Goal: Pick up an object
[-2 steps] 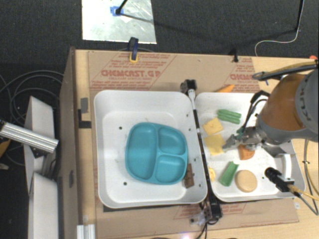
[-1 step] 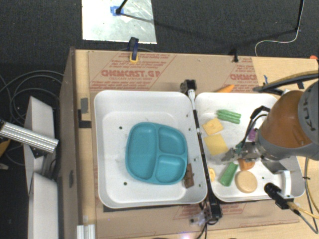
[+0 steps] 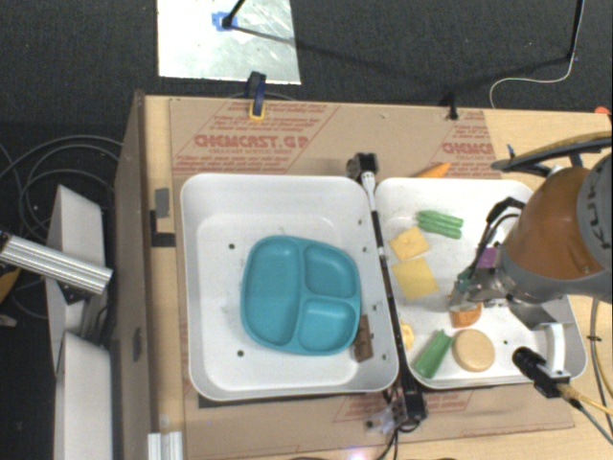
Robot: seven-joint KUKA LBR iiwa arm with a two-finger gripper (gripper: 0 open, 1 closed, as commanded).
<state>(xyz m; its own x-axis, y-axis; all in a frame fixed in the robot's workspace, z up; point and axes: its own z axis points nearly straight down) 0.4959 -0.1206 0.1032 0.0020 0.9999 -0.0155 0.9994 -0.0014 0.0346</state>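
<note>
White right bin (image 3: 498,192): tool (image 3: 466,298) low over orange piece (image 3: 465,316).

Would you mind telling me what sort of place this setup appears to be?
Most likely a robotics lab bench set up for grasping trials. A grey and orange arm reaches over two white bins holding toy food and a blue divided plate, on cardboard, with loose cables on dark carpet.

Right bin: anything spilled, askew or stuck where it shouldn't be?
Mostly tidy. One small yellow piece sits wedged against the divider at the right bin's left wall, and a brown object lies jammed against the same divider in the left bin, beside the blue plate. Nothing looks spilled or damaged.
</note>
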